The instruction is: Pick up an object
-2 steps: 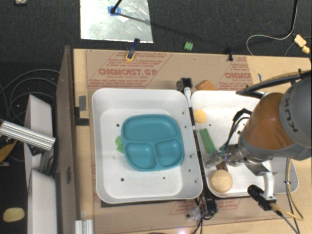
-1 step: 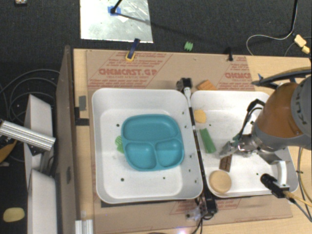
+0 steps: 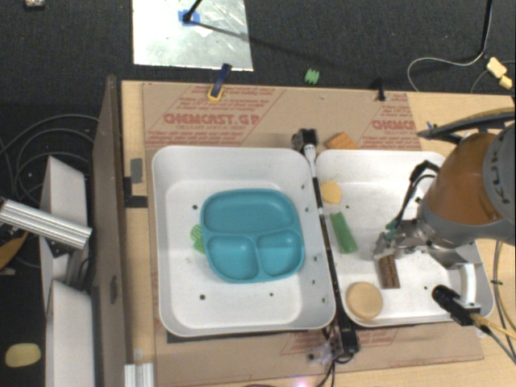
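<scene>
Two shallow white bins side by side on a cardboard-covered surface (image 3: 242,111). In the left bin (image 3: 173,297), a teal divided plate (image 3: 251,234) of smooth plastic, rounded at the corners, three compartments showing, with a small green piece (image 3: 196,235) peeking out from under its left edge. In the right bin (image 3: 371,176), a long green stick (image 3: 343,232) lying at a slant near the divider, a small pale-yellow round piece (image 3: 330,192) just above it, a tan wooden-looking disc (image 3: 364,300) near the front edge, and a dark brown flat bar (image 3: 389,271) between the disc and the arm. Over the right bin, the grey arm with its orange band (image 3: 468,184), reaching in from the right, with the tool (image 3: 390,245) low over the top end of the brown bar; cannot tell whether spread or pressed together, nor whether touching the bar. Outside the bins, an orange block (image 3: 340,141) on the surface just behind the right bin, and a shiny metal sheet (image 3: 192,22) on the dark floor beyond.
</scene>
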Motion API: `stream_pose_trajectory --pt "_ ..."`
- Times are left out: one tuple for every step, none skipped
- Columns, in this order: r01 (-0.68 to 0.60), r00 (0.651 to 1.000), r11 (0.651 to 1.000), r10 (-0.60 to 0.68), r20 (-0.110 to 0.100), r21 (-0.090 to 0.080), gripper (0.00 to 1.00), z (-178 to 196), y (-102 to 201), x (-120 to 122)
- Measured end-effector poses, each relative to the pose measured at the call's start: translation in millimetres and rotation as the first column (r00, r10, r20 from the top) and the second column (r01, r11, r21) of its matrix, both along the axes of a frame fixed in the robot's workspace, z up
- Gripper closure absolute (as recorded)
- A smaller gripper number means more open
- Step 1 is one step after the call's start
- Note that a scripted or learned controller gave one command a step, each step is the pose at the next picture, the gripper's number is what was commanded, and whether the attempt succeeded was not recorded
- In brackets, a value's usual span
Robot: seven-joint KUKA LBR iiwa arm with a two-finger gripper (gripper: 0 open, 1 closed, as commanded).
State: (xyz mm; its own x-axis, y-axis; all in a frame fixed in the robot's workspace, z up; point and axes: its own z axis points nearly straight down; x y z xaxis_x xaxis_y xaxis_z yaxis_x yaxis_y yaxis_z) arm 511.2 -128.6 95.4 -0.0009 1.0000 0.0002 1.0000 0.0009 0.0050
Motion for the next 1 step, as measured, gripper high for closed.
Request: stream_pose_trajectory --pt "-0.012 1.0 1.0 0.012 0.009 0.001 1.0 95.1 68.1 53.8"
